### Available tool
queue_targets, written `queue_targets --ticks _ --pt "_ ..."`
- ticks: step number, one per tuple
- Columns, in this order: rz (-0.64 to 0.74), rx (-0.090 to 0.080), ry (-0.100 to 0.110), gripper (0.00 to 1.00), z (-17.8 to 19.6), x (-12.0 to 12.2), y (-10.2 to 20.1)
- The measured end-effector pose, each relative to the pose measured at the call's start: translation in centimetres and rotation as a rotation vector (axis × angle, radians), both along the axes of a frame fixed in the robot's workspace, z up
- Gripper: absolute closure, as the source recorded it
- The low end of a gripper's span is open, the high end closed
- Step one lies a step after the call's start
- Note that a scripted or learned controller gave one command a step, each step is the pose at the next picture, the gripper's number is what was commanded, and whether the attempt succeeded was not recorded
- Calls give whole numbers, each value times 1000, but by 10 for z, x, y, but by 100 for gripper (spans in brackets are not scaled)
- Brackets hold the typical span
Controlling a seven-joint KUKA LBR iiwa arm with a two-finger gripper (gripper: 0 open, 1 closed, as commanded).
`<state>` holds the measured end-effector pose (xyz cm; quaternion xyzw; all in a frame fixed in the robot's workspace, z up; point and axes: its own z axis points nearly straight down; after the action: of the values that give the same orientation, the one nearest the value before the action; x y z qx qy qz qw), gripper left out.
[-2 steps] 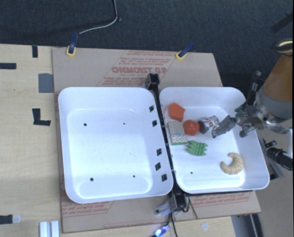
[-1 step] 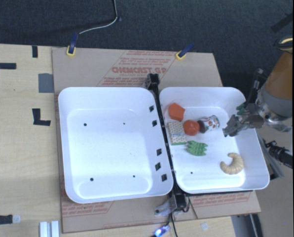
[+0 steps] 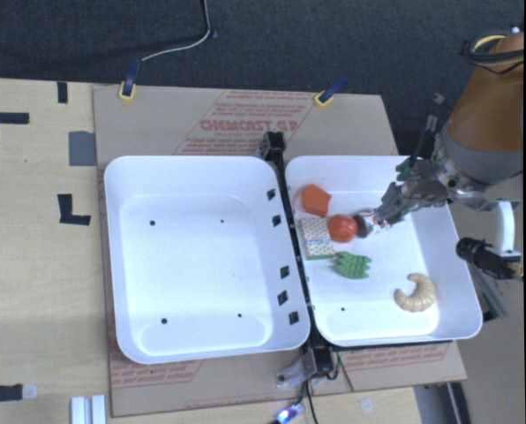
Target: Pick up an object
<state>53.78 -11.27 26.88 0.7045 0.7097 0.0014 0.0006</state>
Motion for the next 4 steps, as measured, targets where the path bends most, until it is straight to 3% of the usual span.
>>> queue_targets --ticks 1,2,3,4 --pt "2 2 8 100 -2 -57 88" --pt "2 0 -7 100 93 -22 152" --pt "1 0 3 100 112 -33 218" --pt "-4 -3 6 100 120 -32 214"
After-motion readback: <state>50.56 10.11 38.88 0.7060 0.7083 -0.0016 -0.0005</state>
